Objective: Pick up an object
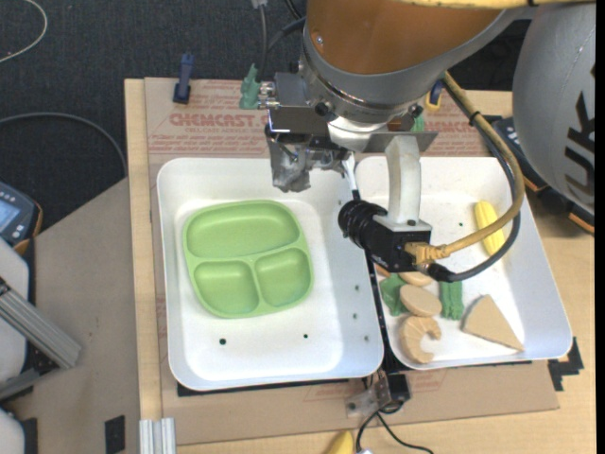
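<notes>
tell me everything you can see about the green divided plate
The green divided plate lies flat in the left white bin, toward its upper half, right side up. It is pale green and looks like matte plastic, a rounded rectangle set slightly askew to the bin walls. One long compartment runs along its far side, with two smaller ones side by side nearer the camera. Nothing lies in the compartments. Nothing but the bin floor touches it; the gripper hangs just beyond its far edge.

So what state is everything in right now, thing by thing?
Green three-compartment plastic plate: flat in the left white bin, nothing on it.
Yellow corn cob toy: lying in the right white bin.
Tan wedge-shaped block: lying flat, untouched.
Gripper: above the left bin's far edge, holding nothing visible.
</notes>
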